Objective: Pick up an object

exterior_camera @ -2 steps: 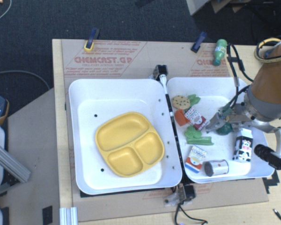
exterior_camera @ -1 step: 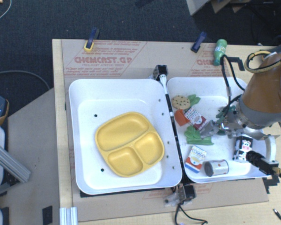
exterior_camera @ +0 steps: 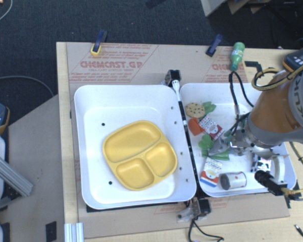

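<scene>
The right bin (exterior_camera: 212,88) holds several small items. A round tan cookie (exterior_camera: 194,109) lies beside a green leafy piece (exterior_camera: 208,106). Below them are a red piece (exterior_camera: 194,127) and a red-and-white packet (exterior_camera: 211,126). Near the bin's front lie a green toy (exterior_camera: 206,143), a small white carton (exterior_camera: 210,173) and a silver can (exterior_camera: 234,180). My gripper (exterior_camera: 219,148) reaches in from the right and hangs low right at the green toy, partly covering it. Nothing is seen lifted off the bin floor.
The left bin (exterior_camera: 91,105) holds a yellow divided plate (exterior_camera: 139,154). A green bottle (exterior_camera: 237,55) lies on the bench behind the right bin. Blue clamps (exterior_camera: 98,43) (exterior_camera: 214,45) sit on the board's far edge. Black cables (exterior_camera: 236,100) trail over the right bin beside the arm.
</scene>
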`<state>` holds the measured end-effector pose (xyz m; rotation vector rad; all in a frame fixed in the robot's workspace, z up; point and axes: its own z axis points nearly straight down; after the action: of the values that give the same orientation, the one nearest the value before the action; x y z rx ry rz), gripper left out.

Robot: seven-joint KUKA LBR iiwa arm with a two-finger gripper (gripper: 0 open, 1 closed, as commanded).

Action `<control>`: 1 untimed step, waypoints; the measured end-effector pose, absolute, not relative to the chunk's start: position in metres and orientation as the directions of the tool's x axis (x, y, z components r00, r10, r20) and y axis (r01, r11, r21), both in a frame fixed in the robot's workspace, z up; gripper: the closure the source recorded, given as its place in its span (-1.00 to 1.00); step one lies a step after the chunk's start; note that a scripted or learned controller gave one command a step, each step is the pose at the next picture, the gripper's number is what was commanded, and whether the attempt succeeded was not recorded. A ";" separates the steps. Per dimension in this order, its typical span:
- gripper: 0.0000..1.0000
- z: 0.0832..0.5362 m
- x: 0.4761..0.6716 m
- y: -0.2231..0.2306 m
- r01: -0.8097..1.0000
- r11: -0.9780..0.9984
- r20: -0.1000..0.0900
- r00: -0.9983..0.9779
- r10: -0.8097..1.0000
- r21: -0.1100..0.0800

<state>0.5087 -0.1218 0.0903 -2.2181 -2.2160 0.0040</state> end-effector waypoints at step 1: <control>1.00 0.104 0.510 -0.122 1.000 -0.002 0.000 0.002 1.000 0.001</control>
<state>0.5099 -0.1225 0.1036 -2.2242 -2.2193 -0.0008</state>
